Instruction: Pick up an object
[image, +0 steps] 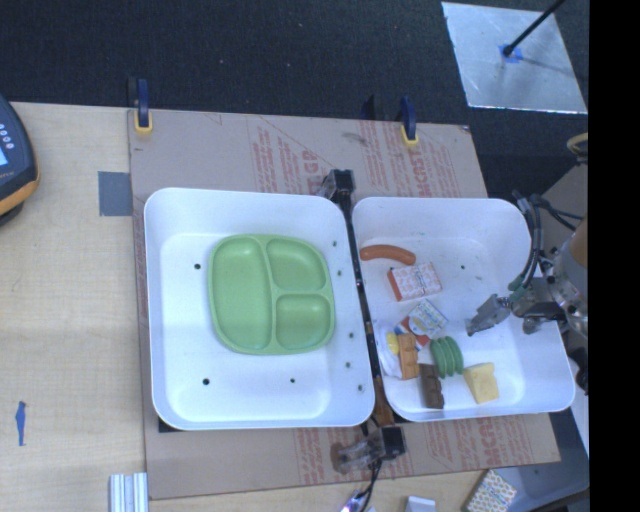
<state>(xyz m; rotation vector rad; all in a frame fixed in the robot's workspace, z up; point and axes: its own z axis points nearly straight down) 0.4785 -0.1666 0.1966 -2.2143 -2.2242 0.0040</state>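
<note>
Nearest the camera, small toy foods (440, 360) crowd the lower part of the right bin (500, 225), overlapping, several hard to identify. An orange sausage (387, 254) lies lengthwise left-right near the top. Printing on a small packet (413, 282) is unreadable. Gripper (487, 316) hovers beside them, arm cut off at right, finger state indiscernible.

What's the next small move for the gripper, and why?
Probably shift the gripper left and toward the near edge, over the green ringed toy, then lower. It sits in the right bin beside the item cluster with nothing visible between its fingers, and that toy is the closest piece, with the yellow block just beyond.
</note>
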